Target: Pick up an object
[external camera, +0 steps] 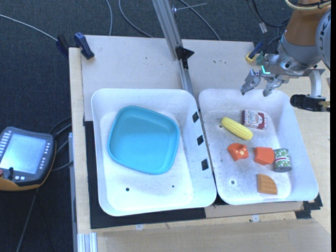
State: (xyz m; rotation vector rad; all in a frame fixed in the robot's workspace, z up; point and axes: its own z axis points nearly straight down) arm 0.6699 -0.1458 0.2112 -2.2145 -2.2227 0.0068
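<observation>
In the camera view, the two-finger metal gripper [258, 87] is seen spread apart with nothing between its fingers, above the far rim of the right white bin [299, 135]. Inside that bin, a yellow plastic corn cob [237, 128] lies just beside a red-and-white packet [254, 119].

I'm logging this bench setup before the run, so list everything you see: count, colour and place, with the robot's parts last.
Bins: 2, white, side by side on the bench.
Plate: 1, light blue, in the left bin.
Corn cob: 1, yellow, right bin, upper middle.
Small carton: 1, red and white, right bin, by the corn.
Blocks: 2, orange-red, right bin centre.
Can: 1, green label, right bin, right side.
Wedge: 1, orange-brown, right bin, near edge.
Pendant: 1, grey, floor at left.
Arm: 1, orange and grey, upper right.
Gripper: 1, open, above the right bin's far rim, holding nothing.
</observation>
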